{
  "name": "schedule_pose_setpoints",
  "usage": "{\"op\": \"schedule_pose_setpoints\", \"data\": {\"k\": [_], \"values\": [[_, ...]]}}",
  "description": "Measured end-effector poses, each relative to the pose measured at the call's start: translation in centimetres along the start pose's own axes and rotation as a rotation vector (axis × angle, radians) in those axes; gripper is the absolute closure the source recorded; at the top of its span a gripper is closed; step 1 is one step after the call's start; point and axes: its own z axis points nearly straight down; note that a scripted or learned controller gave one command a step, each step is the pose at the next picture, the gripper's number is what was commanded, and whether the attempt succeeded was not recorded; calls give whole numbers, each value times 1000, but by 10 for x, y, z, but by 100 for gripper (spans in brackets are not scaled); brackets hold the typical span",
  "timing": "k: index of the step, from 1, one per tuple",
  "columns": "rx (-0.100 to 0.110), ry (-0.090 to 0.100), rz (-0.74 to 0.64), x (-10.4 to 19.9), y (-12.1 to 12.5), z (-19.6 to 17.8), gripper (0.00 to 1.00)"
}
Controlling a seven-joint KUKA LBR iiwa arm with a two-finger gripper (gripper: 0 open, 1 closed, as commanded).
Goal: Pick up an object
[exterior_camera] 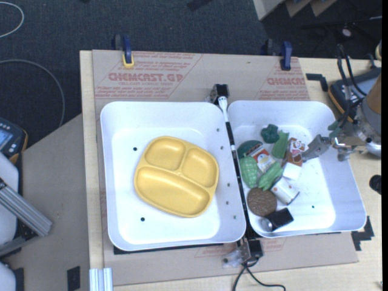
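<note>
claw (316, 145) above right bin (339, 214), near clutter (270, 162)

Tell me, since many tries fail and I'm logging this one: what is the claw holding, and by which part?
Nothing that can be seen: the claw hangs over the right bin, beside the pile of small objects, with nothing visible between its fingers.

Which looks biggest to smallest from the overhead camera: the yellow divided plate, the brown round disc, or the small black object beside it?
1. Yellow divided plate, by far the largest.
2. Brown round disc.
3. Small black object, slightly smaller than the disc.
</note>
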Motion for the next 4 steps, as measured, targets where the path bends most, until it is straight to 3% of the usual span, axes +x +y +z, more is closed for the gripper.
{"op": "schedule_pose_setpoints", "data": {"k": [1,2,4], "values": [[13,7,-5,74,-38,95,0],[-3,-1,1,69,-34,79,100],[-8,-3,1,69,-33,59,100]]}}
